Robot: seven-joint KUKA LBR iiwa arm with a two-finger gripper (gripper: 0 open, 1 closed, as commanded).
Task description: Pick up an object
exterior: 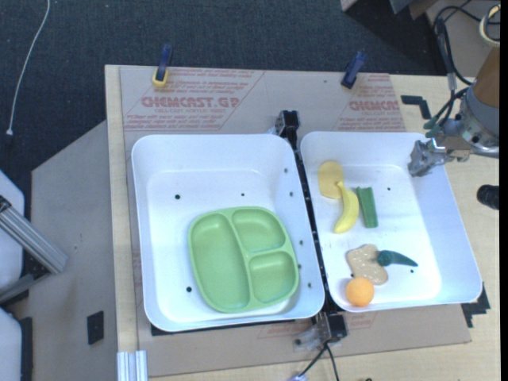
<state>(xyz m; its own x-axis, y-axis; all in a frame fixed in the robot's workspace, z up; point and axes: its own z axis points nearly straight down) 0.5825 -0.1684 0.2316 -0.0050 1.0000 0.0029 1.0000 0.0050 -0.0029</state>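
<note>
While in bins: one banana (347,209), one orange (360,292)

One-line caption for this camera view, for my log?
Hand over right bin's far corner; banana, orange inside; green plate in left bin.

1. A yellow banana (347,210) lies curved in the right bin (452,213), touching a pale yellow piece (330,177).
2. A green block (367,206) lies just beside the banana.
3. A beige piece (367,262), a dark teal item (396,258) (shape unclear) and an orange ball (360,292) lie nearer the front.
</note>
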